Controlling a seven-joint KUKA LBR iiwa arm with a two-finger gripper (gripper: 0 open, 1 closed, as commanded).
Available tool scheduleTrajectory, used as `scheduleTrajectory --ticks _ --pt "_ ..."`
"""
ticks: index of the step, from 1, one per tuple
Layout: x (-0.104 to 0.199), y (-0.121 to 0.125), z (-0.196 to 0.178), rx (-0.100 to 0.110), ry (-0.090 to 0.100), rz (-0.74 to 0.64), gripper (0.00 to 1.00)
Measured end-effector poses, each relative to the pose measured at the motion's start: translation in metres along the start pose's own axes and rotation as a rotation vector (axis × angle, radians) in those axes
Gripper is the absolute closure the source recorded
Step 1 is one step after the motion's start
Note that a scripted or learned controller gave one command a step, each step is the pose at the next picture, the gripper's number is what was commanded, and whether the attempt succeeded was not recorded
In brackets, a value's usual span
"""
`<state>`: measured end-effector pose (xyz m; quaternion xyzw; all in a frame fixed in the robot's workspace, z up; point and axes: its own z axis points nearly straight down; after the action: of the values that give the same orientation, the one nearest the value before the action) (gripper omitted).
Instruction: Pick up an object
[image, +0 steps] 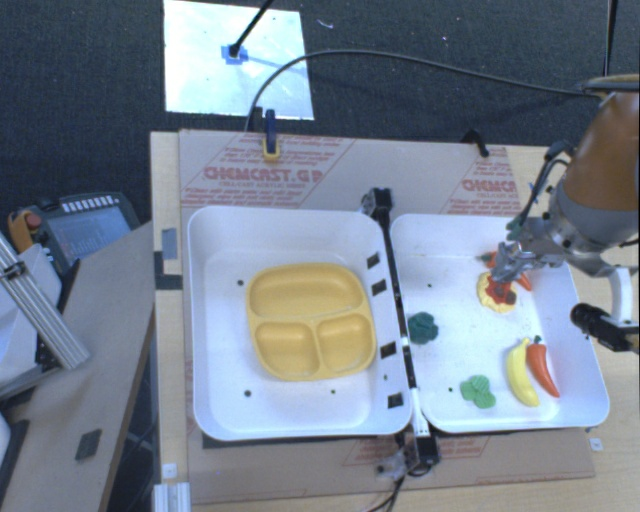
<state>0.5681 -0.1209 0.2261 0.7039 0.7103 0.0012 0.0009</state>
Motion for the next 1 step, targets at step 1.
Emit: scheduleTrajectory --ticks 1 --pt "0.0503 -0.0039 -0.01 0.001 0.0 0.001 1.0"
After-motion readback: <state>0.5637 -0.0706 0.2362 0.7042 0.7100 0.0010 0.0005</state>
